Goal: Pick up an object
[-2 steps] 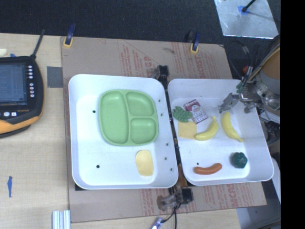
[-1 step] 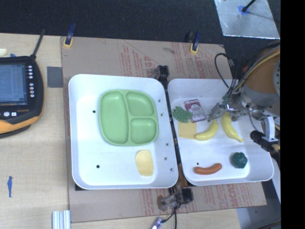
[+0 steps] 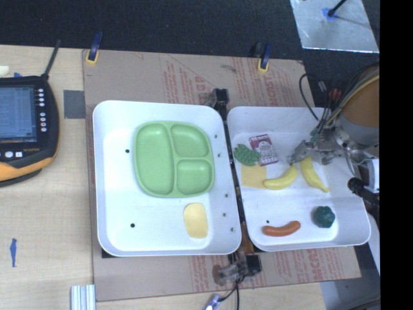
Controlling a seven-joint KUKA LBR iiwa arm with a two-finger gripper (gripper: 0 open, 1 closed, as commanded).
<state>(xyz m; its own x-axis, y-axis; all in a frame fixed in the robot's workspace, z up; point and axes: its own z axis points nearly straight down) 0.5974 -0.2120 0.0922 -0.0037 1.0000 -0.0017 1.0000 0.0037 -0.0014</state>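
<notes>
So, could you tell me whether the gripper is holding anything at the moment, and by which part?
Nothing shows between the fingers of the gripper. It hovers over the right bin, just above the two bananas, neither gripped.

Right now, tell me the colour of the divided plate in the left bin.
Pale green; the divided plate shows clearly in the camera view.

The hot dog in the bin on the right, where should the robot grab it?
Probably across its middle, coming straight down from above. The hot dog lies flat on the right bin, long and thin, running left to right, so the jaws would likely close best across its narrow width. There is bare floor on both sides; the green ball sits apart, to its right.
</notes>
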